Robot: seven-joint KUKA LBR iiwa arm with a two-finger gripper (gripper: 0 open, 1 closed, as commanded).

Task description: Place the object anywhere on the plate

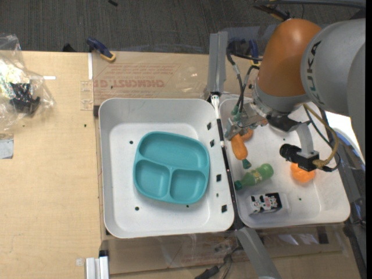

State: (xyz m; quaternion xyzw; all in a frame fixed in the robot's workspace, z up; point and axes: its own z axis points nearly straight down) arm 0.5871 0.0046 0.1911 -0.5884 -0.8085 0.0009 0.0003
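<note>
Bins: two shallow white plastic bins sat side by side on the pale wooden bench [46, 185], the left bin [116, 156] and the right bin [325, 205].
Plate: one teal plastic plate with three compartments [168, 150] lay flat in the middle of the left bin.
Loose items: four counted, all in the right bin and apart from the plate.
Orange carrot-shaped piece [239, 149]: the item closest to the gripper, it lay by the right bin's left wall, towards the far end.
Green bottle-shaped toy [257, 175]: one, on its side, just nearer than the carrot-shaped piece.
Black-and-white printed box [266, 202]: one, small, at the near side of the right bin.
Rounded orange lump [302, 175]: one, right of the green toy.
Gripper [239, 124]: it hung at the far left corner of the right bin, just above the carrot-shaped piece; how wide it stood could not be told, nor whether it touched anything.
Arm: one, grey with an orange band, cut off at the right.
Hard to make out: an orange patch just under the gripper could belong to the carrot-shaped piece or be separate; the rounded lump was partly covered by robot hardware.
Elsewhere: one clear plastic bag of small dark parts [20, 89] lay at the bench's far left, and one blue clamp [102, 49] sat on its far edge.
</note>
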